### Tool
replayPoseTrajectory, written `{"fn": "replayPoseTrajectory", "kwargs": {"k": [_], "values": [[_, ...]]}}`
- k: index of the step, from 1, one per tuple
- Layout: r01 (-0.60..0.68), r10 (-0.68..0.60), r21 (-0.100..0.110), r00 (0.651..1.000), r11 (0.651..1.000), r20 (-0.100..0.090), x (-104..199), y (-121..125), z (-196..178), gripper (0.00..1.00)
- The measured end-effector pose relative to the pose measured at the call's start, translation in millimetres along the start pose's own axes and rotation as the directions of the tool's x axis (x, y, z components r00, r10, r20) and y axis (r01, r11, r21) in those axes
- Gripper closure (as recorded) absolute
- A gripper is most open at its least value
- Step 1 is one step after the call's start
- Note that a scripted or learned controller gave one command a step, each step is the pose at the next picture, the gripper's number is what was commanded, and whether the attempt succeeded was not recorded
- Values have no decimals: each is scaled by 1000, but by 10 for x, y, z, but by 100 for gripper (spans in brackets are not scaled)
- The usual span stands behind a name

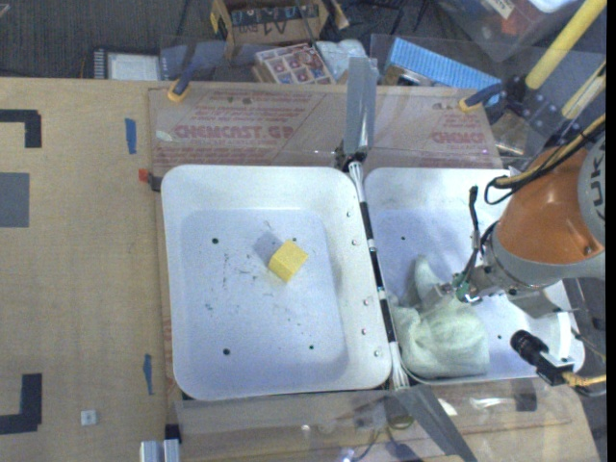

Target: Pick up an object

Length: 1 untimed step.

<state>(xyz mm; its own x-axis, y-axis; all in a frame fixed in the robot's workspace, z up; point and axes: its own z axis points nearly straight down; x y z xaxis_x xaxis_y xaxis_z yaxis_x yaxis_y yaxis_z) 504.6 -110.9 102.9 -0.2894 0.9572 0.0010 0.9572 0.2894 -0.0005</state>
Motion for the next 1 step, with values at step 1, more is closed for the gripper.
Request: {"fn": "replayPoseTrajectory", "kwargs": {"k": [1], "values": [[144, -144, -3, 990, 990, 3, 133, 257, -821, 0]]}}
